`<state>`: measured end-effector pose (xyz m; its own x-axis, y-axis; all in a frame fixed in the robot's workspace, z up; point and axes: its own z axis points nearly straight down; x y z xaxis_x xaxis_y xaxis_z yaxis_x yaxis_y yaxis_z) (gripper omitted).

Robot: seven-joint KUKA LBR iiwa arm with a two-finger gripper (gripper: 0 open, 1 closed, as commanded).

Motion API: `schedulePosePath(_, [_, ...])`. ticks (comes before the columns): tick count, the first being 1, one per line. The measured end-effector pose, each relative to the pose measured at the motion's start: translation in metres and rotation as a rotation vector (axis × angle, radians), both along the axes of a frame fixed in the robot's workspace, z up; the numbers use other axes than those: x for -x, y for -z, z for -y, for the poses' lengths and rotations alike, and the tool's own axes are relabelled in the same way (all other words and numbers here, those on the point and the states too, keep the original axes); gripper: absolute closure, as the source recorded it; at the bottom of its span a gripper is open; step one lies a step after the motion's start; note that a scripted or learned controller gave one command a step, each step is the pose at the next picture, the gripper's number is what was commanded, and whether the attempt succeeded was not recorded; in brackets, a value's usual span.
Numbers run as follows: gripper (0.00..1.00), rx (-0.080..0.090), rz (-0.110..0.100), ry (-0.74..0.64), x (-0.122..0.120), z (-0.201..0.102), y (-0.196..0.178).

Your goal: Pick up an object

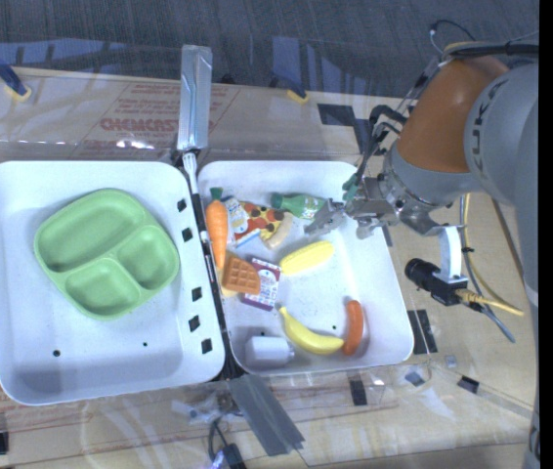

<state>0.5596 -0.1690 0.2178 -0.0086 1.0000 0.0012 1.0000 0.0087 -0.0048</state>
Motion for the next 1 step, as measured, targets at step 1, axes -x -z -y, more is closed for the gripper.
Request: schedulePosePath(1, [0.00,0.002,0.001,0.009,-0.0508,-0.0224,0.0260])
